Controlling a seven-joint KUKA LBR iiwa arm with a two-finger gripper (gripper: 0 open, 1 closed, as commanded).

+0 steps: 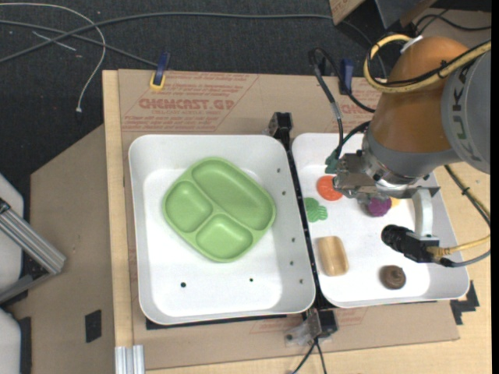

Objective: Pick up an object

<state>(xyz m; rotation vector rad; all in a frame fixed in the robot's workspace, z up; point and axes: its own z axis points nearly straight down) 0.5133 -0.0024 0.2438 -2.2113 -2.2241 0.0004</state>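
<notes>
Divided tray [220, 208] in left bin [148, 232]; small objects [331, 255] scattered in right bin [355, 287]

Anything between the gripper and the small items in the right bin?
Nothing visible blocks it. The gripper is low over the right bin, right beside the orange piece and purple piece. The arm's own body hides the fingertips.

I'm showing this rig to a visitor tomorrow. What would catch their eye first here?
Probably the green divided plate, lying alone in the left bin. Then the grey and orange arm looming over the right bin, above a scatter of small things: an orange piece, a tan block, a brown lump.
</notes>
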